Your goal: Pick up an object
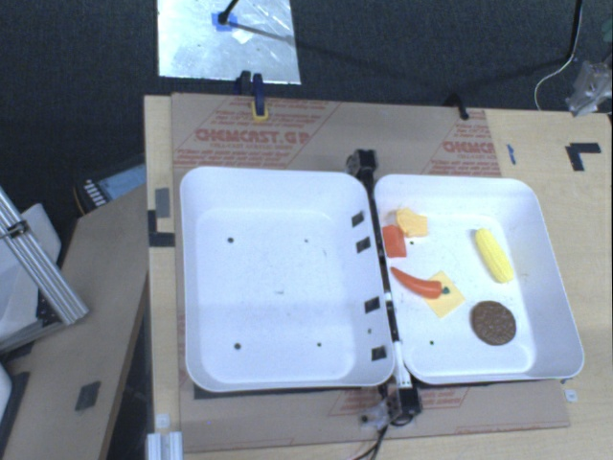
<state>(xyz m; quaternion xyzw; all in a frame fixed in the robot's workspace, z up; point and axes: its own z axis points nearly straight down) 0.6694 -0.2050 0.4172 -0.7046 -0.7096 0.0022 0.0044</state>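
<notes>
Yellow corn (493,254), red pepper (418,282) and brown patty (493,322) are spread apart in the right bin (551,257), presumably for easy grasping; end effector state cannot be told

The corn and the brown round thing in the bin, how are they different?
The corn is yellow, but the brown disc is dark brown. The corn is long and lies slanted, while the brown disc is round and flat. The corn sits farther up the right bin, and the brown disc sits below it, near the front edge. Both are toy foods lying loose in the same white bin, not touching each other.
</notes>
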